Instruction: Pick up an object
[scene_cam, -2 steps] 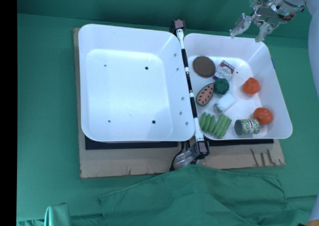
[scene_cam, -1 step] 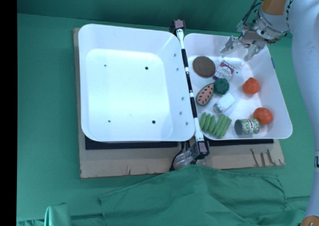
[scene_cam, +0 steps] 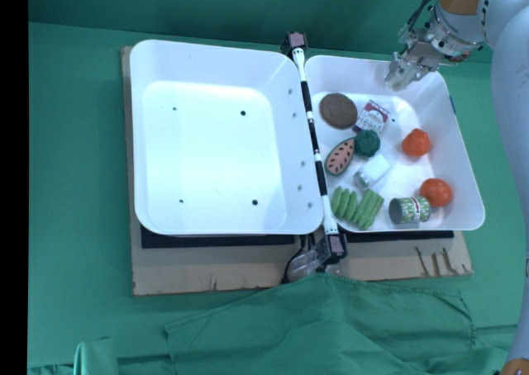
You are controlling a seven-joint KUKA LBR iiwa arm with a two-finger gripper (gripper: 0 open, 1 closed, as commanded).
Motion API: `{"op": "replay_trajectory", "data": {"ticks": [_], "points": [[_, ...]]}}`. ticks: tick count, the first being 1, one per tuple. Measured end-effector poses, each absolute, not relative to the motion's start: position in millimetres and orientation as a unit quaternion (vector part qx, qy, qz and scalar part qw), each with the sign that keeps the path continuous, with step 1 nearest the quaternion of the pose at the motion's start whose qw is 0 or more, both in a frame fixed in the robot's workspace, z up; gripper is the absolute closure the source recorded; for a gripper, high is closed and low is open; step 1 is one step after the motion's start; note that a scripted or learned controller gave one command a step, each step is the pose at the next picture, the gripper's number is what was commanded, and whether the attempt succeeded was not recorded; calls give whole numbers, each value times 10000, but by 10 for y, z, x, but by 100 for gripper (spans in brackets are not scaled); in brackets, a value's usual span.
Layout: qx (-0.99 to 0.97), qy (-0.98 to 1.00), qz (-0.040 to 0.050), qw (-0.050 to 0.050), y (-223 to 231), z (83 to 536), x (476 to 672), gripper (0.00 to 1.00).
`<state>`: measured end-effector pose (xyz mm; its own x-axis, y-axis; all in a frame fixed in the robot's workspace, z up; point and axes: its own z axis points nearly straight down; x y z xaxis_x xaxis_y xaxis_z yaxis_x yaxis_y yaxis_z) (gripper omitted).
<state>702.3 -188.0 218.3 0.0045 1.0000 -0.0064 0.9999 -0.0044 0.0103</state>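
Green cloth [scene_cam: 331, 328] crumpled at the near edge of the bench, right bin [scene_cam: 463, 163] full of small items, tool [scene_cam: 405, 74] up at its far rim

Tool hangs over the far edge of the right bin, nothing between its fingers; open or closed, cannot tell at this size. No single target named; nearest candidates are the brown disc [scene_cam: 338, 110] and small printed packet [scene_cam: 373, 116], both toward the near-left of the tool, a short way into the bin. Orange ball [scene_cam: 417, 143] sits nearer the camera than the tool, second orange ball [scene_cam: 436, 192] and lying can [scene_cam: 410, 210] well apart from it at the near side. All look like light toy items: balls likely smooth, may roll or slip, take across the widest part; disc flat and low, hard to get fingers under; green pods [scene_cam: 357, 206] and watermelon slice [scene_cam: 340, 156] crowded by the left wall. Left bin [scene_cam: 165, 76] beside it
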Motion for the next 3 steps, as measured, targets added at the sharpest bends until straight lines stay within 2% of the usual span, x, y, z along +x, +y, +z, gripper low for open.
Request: {"op": "replay_trajectory", "data": {"ticks": [3], "points": [[7102,7037,45,176,-1899,2610,7064,100]]}}
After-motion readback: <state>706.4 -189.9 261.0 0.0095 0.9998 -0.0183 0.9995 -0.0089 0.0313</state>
